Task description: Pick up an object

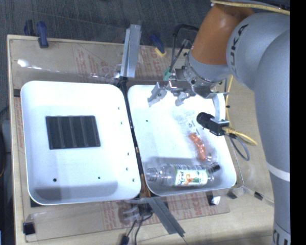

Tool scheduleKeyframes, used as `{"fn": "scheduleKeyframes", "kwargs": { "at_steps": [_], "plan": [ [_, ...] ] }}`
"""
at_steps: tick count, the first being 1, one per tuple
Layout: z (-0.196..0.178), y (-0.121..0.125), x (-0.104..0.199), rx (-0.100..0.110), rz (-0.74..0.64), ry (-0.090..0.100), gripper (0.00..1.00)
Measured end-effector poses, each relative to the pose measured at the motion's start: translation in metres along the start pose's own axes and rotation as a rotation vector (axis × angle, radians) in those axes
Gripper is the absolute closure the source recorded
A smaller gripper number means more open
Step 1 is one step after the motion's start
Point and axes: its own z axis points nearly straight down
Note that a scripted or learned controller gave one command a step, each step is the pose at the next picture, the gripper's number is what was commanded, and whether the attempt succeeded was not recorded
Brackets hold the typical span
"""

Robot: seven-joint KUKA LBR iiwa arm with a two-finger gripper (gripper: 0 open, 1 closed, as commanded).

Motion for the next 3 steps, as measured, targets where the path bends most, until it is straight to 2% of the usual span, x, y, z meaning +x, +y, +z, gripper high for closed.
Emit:
{"fn": "scheduleKeyframes", "kwargs": {
  "at_steps": [1,2,3],
  "plan": [
    [-0.021,-0.070,-0.031,-0.003,-0.075,-0.001,0.00],
    [0.012,-0.080,-0.074,-0.002,-0.204,0.000,0.00],
    [0.034,-0.044,-0.105,-0.003,-0.247,-0.001,0.00]
  ]
}}
